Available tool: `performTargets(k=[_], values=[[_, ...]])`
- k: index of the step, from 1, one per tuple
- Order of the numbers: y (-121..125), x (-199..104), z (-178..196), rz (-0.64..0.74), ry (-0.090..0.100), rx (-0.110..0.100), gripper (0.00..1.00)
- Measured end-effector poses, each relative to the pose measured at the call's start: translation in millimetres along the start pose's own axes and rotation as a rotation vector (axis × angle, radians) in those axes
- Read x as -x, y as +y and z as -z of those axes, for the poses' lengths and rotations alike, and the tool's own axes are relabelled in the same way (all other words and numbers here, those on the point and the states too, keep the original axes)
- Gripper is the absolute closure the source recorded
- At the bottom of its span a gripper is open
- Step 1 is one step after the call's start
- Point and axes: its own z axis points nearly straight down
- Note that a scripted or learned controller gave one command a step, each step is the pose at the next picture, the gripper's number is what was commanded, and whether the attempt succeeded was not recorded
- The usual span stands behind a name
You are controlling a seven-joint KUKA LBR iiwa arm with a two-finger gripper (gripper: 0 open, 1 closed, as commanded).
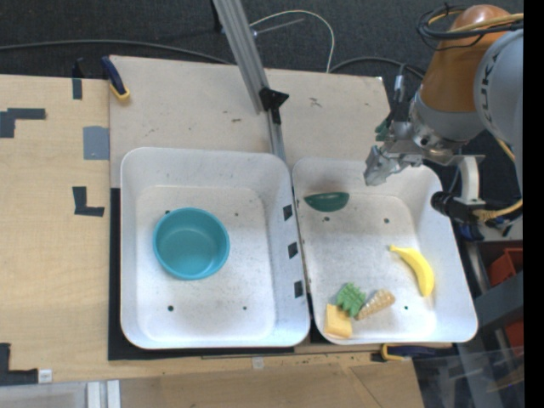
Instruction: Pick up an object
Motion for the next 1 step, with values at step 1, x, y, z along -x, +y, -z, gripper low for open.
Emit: performTargets(k=[1], values=[[-1.4,-61.8,4.9,0.001,0.001,-0.001,1.0]])
